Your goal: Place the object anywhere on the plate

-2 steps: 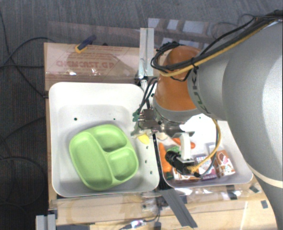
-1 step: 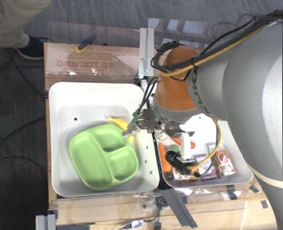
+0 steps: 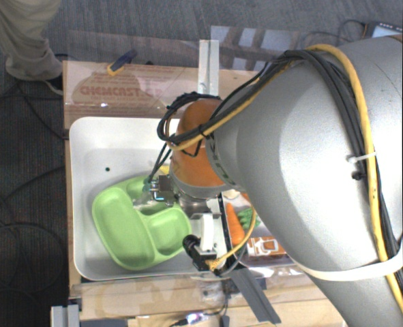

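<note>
We see the gripper (image 3: 155, 191) low over the green divided plate (image 3: 136, 230) at lower left of the frame, but the wrist hides it, so we cannot tell its state or if it holds sth. An orange object (image 3: 234, 225) lies right of the plate, partly hidden. White bin (image 3: 99, 148), wood bench (image 3: 112, 90), grey carpet (image 3: 119, 12) around.

White bin (image 3: 85, 182) on bench; cardboard sheet (image 3: 112, 90) behind it; grey carpet (image 3: 24, 203) left.
</note>
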Tool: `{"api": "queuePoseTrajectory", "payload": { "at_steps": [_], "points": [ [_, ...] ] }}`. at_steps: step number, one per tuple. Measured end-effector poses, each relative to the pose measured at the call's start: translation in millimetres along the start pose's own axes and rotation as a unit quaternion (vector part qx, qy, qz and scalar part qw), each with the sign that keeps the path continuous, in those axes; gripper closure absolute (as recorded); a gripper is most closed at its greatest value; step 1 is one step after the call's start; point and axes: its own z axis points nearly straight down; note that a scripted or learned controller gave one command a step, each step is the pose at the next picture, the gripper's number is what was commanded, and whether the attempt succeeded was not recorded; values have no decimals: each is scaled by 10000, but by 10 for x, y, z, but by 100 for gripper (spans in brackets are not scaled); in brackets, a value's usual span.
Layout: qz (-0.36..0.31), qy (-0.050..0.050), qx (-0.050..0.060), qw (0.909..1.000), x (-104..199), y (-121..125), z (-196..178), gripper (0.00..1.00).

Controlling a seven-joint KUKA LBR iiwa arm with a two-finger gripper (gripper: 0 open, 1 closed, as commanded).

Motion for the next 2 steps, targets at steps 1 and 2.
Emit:
{"api": "queuePoseTrajectory", "payload": {
  "at_steps": [1, 2],
  "points": [
    [583, -34, 170, 9981, 405, -275, -481, 0],
    [2235, -71, 169, 9745, 719, -365, -238, 0]
  ]
}}
